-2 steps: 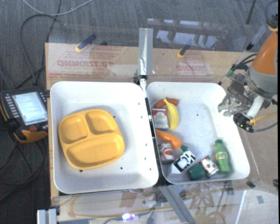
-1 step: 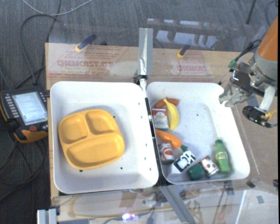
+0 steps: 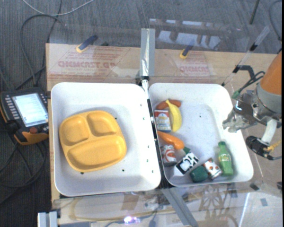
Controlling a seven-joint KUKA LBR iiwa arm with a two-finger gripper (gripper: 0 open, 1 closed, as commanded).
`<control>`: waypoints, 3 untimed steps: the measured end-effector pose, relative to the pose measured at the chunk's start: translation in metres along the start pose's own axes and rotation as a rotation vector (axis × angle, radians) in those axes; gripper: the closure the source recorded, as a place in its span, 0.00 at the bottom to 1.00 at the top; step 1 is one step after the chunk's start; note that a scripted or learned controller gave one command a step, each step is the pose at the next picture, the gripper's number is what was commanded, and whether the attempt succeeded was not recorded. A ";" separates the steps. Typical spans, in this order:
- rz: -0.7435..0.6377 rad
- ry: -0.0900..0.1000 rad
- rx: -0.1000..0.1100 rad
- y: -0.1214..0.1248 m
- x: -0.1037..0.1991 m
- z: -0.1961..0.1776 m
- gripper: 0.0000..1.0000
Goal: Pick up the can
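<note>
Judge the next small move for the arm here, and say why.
Probably move the gripper left and toward the near edge, to above the small red and white can. The gripper sits at the right white bin's right rim, apart from the can, which lies between a green bottle and a dark green block.

Green bottle (image 3: 224, 158) and carton (image 3: 187, 163) crowd the can (image 3: 212, 168).

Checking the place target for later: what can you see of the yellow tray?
The tray is a yellow, plastic-looking dish with rounded corners and three compartments: two smaller ones at the far side, one wide one nearer the camera. It lies flat, right way up, turned slightly askew, in the left bin, toward that bin's left and middle. Nothing sits in its compartments. It touches the bin floor alone; the gripper is over the right bin's right edge, well apart from it.
</note>
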State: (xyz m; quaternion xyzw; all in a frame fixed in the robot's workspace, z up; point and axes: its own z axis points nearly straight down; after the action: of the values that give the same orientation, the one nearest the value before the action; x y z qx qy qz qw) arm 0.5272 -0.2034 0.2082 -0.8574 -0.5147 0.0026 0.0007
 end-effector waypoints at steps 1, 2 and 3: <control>-0.024 0.001 0.001 -0.005 -0.002 0.063 1.00; -0.024 0.002 0.001 -0.005 -0.001 0.063 0.00; -0.008 0.017 -0.010 -0.034 -0.014 0.117 0.00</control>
State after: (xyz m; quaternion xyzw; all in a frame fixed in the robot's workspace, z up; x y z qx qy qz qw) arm 0.4907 -0.1997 0.0916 -0.8554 -0.5179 -0.0075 0.0007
